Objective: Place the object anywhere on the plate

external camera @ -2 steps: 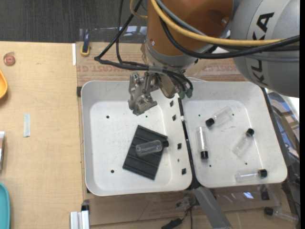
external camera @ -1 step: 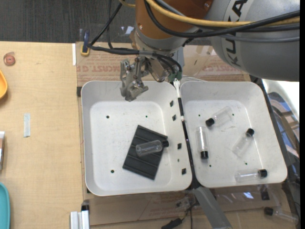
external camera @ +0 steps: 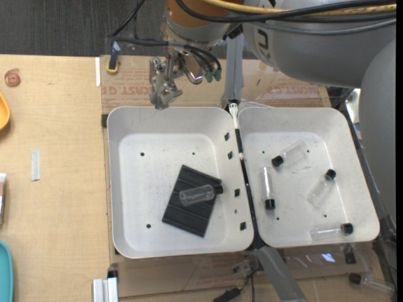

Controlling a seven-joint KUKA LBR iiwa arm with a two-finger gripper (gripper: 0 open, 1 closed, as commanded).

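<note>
The gripper (external camera: 165, 93), a tangle of bare metal and looped cables, hangs over the far edge of the left bin (external camera: 126, 168), near the middle of that rim. Nothing shows between its fingers, and whether they are parted or closed I cannot tell.

The left bin is shallow white plastic with rounded corners and a few small dark holes in its floor. On that floor, toward the near right corner, lies the plate (external camera: 186, 206): a flat black rectangle with ribbed grooves, turned at a slant. A clear vial (external camera: 200, 194) with a black cap lies on its side across the plate's far right corner.

The right bin (external camera: 352, 168), alike in make, holds four more clear, black-capped vials (external camera: 268, 187) lying scattered on its floor.
</note>
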